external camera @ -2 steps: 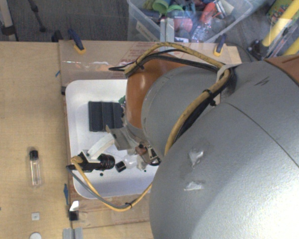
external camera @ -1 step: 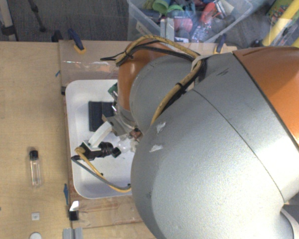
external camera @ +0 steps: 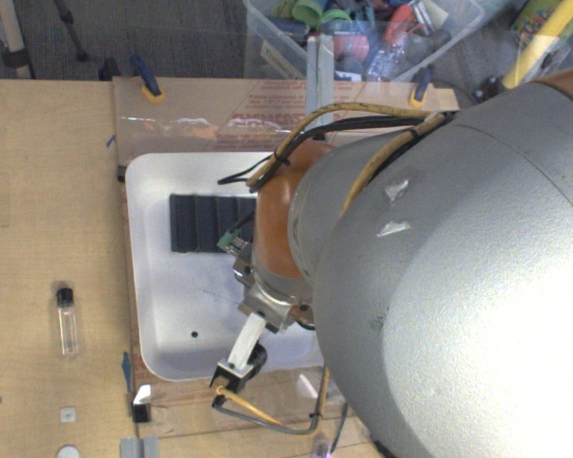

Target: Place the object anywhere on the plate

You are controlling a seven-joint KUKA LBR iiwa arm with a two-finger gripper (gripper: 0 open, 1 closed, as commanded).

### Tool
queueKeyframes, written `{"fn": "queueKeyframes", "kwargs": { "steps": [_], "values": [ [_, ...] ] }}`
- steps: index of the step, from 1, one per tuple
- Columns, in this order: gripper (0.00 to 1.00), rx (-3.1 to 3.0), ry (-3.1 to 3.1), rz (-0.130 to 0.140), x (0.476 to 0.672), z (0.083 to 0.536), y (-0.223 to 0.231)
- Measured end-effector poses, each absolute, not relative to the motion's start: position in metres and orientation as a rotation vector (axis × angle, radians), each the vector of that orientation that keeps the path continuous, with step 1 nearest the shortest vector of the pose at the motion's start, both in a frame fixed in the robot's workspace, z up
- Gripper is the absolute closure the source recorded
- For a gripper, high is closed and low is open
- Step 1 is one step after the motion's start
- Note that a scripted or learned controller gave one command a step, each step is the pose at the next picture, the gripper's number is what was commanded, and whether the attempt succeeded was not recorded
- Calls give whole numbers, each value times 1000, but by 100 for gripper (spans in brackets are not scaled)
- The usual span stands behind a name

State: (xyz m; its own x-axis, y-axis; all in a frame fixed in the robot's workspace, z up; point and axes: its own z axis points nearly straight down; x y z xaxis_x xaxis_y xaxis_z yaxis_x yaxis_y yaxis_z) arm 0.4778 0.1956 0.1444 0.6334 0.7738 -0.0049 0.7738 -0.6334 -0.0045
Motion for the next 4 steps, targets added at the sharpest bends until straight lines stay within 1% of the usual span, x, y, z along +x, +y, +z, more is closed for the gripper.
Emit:
{"fn": "queueKeyframes", "kwargs": {
  "steps": [1,2,3,4],
  "values": [
    [100,-2178,-2265,0,525,156,202],
    [100,-2409,-2019,-7,578,89,222],
    [100,-2533,-1857,-13,481,91,222],
    [100,-1993,-2432,-13,530,89,225]
  ]
}}
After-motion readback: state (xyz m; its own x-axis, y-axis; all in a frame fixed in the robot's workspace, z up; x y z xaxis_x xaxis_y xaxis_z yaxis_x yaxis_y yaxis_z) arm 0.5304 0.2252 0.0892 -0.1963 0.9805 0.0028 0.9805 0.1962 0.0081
